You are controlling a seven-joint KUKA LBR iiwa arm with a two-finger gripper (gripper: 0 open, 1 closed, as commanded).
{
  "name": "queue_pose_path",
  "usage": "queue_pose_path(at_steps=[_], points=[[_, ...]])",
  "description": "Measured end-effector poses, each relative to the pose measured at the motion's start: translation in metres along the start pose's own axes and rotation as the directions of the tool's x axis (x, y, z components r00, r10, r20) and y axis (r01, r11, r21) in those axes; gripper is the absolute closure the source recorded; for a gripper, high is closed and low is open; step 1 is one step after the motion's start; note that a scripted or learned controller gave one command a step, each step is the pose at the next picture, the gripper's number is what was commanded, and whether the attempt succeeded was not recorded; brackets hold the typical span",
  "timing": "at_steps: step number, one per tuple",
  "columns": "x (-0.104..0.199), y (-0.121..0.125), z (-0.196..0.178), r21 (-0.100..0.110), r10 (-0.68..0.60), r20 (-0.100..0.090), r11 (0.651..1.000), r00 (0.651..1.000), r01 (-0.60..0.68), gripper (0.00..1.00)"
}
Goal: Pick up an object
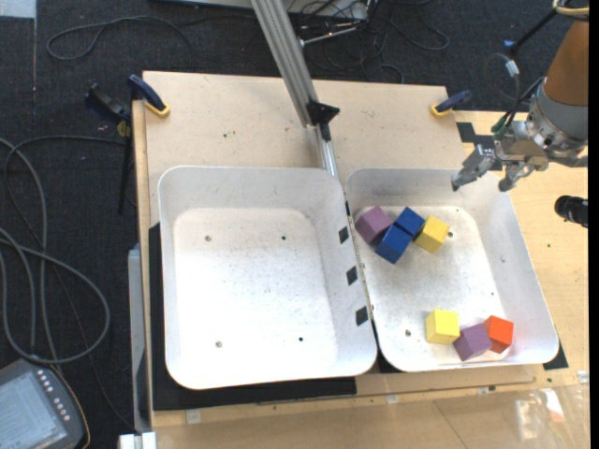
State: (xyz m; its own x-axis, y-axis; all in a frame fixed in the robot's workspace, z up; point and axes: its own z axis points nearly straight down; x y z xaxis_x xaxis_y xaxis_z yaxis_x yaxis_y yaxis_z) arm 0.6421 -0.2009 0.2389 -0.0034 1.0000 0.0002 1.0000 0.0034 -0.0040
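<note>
While the arm reached in from the right, conditions were as follows.

Arm: grey with an orange band, above the right bin's (519,241) far right corner.
Gripper (487,178): fingers spread apart, nothing between them; it hung over the bin's upper right rim.
Upper cluster: purple cube (372,223), two blue cubes (401,235) and yellow cube (432,235), touching in a row near the bin's far left side.
Lower cluster: second yellow cube (443,325), second purple cube (472,341) and orange cube (501,332), packed together at the near right corner.
Clearance: gripper well apart from both clusters.
Left bin (187,204): beside the right bin, rims touching.
</note>
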Motion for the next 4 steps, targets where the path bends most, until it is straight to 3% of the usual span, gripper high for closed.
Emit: queue_pose_path(at_steps=[2,3,4], points=[[0.000,-0.006,0.090,0.001,0.004,0.000,1.000,1.000,-0.004,0.00],[-0.001,-0.004,0.076,-0.007,0.003,0.002,1.000,1.000,-0.003,1.00],[0.000,0.003,0.012,-0.013,0.001,0.004,1.000,1.000,-0.001,1.00]])
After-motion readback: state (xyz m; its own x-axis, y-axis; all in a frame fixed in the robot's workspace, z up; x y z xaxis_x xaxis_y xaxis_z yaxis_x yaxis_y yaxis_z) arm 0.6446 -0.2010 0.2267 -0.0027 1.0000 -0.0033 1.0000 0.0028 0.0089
